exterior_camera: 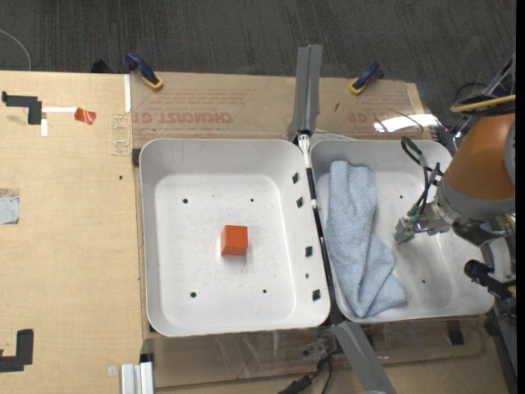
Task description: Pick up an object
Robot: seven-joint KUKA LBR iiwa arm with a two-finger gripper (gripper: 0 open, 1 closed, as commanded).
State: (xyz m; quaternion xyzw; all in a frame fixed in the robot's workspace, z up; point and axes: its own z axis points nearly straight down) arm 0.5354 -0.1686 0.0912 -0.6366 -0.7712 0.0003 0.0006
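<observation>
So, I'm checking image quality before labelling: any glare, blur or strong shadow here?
Camera view: lighting is even and soft; a bright glare patch sits on the cardboard behind the right bin; the orange block and towel are sharp with faint shadows; the gripper looks slightly soft.

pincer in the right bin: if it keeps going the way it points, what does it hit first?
Likely the grey towel. The pincer points toward the view's left, low in the right bin, with the towel's edge just beyond it. Depth is unclear; if angled down, the bin floor comes first.
</observation>
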